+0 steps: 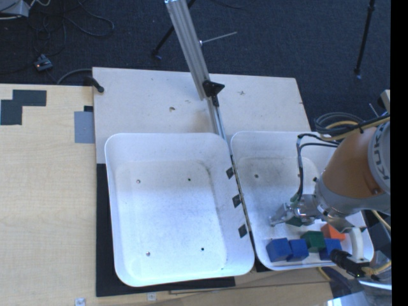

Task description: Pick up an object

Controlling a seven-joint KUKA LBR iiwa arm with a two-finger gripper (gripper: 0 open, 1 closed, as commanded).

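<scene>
In the right bin (268, 164) I have the gripper (288, 214) low over the floor, its metal fingers apart with nothing between them. The objects sit bunched in the near corner: two blue blocks (287, 249), a green block (313, 240) and an orange one (333, 233). I judge the gripper sits just beside that cluster, poised to close in.

Robotics laboratory. Indicators: 2 shallow white bins (169, 209) set side by side on a pale bench board (191, 101); an aluminium extrusion mast (191, 50) rising behind them; loose cables (70, 11) and a stand leg (366, 30) on dark carpet (274, 30); a plywood panel (44, 190) alongside.
</scene>
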